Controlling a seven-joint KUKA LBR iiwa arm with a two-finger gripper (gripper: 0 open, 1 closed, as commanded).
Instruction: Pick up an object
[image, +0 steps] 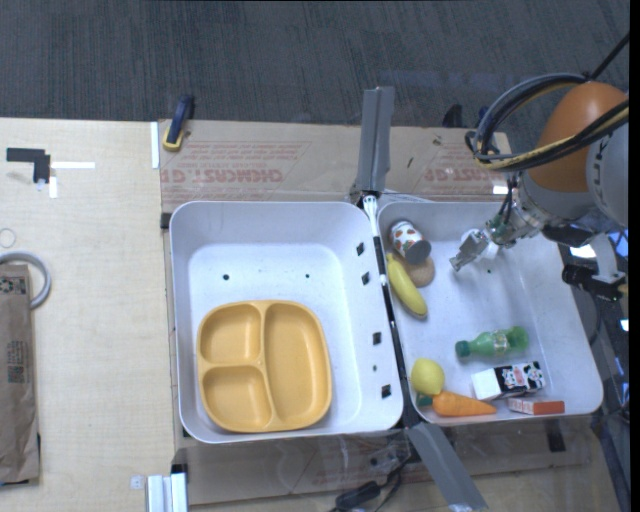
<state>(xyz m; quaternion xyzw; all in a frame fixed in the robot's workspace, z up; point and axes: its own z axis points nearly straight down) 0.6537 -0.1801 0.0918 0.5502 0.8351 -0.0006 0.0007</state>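
Your counter (80, 250) carried two bins; over the right bin (560, 300) the gripper (470, 250) hung spread, pinching nothing, near the banana (407, 286).

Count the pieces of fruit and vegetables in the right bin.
3. A banana lies near the left wall, a lemon sits below it, and a carrot rests along the bottom edge beside the lemon. None looks hidden.

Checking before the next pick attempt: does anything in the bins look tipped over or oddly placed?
The green bottle and small can lie on their sides in the right bin. Otherwise nothing stands out.
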